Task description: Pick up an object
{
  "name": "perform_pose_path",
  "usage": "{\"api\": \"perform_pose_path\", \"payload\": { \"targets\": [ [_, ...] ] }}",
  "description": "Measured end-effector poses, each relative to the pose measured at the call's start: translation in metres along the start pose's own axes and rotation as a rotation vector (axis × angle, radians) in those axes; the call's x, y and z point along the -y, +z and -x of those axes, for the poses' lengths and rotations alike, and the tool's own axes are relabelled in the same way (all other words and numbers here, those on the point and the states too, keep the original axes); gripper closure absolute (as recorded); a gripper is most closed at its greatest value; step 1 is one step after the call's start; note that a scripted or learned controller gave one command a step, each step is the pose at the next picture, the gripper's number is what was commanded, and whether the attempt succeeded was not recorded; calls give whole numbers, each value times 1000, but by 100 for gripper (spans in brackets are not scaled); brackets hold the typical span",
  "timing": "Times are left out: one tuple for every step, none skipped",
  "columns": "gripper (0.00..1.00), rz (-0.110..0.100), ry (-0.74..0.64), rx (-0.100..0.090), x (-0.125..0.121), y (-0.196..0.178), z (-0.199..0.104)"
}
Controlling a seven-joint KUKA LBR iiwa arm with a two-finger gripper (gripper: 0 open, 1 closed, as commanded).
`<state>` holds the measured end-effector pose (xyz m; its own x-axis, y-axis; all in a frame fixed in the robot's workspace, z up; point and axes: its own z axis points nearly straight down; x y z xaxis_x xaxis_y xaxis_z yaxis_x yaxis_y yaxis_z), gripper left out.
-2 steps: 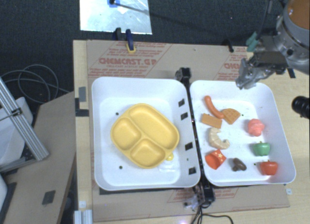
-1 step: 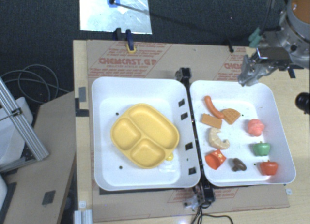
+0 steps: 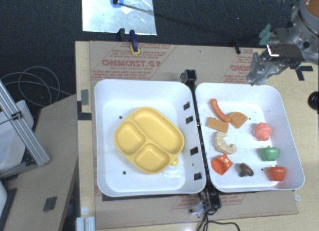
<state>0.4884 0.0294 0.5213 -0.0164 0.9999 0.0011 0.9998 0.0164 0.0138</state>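
The red tomato (image 3: 276, 173) and other toy foods lie in the right bin (image 3: 289, 120) — ungrasped — while the end effector (image 3: 259, 75) hovers beyond its far rim, grip unreadable, so the next move is descending onto one piece.

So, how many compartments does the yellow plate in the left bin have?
3. On the yellow plate: one long along the upper right, one at the left, one at the bottom. None seems hidden.

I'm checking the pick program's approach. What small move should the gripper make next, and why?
Probably forward and down into the right bin. The gripper hangs over that bin's far rim, holding nothing, and the nearest item, the sausage, lies just inside.
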Motion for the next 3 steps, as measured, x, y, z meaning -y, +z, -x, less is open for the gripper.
{"api": "perform_pose_path", "payload": {
  "targets": [
    [100, 3, -4, 0, -1, -11, 0],
    [100, 6, -8, 0, -1, -22, 1],
    [100, 10, -12, 0, -2, -34, 1]
  ]
}}
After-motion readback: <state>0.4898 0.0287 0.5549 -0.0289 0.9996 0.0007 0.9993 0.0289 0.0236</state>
